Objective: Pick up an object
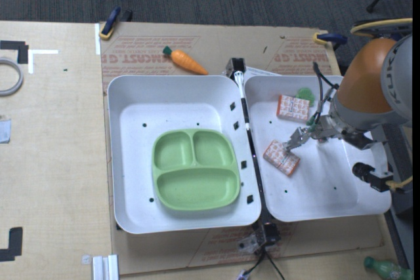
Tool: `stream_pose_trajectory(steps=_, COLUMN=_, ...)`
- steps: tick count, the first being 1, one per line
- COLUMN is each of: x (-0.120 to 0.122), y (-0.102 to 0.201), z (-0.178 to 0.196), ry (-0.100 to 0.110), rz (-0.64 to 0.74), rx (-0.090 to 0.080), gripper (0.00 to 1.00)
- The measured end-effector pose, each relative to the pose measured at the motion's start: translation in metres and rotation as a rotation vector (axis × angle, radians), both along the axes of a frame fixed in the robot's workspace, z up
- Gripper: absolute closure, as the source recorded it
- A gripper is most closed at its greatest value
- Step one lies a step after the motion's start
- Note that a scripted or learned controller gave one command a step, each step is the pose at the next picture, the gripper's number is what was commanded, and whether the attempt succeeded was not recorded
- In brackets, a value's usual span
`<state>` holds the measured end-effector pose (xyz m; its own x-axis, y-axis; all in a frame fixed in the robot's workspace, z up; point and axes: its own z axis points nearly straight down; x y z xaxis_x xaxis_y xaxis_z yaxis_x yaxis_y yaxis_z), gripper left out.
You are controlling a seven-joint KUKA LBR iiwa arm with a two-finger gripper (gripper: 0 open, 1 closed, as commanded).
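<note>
Camera view: gripper (293,141) fingertips touch patterned block (281,158) top.

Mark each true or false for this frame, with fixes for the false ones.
1. The green divided plate lies in the left bin. True.
2. The toy carrot lies in the right bin. False: it lies on the cardboard behind the left bin, outside both.
3. Two patterned pink boxes lie in the right bin. True: one near the back, one near the middle.
4. The gripper hangs over the left bin. False: it is over the right bin, by the nearer pink box.
5. The plate holds food. False: its compartments look bare.
</note>
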<state>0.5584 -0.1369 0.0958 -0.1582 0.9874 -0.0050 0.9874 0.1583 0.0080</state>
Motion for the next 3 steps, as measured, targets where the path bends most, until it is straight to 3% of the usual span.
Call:
stream_pose_trajectory(steps=1, x=0.064, y=0.013, z=-0.003, ry=0.008, rz=0.092, rx=0.003, gripper=0.0)
stream_pose_trajectory(steps=2, x=0.081, y=0.105, z=0.097, ry=0.008, rz=0.176, rx=0.002, gripper=0.0)
stream_pose_trajectory(steps=3, x=0.02, y=0.068, z=0.096, ry=0.009, rz=0.207, rx=0.002, gripper=0.0)
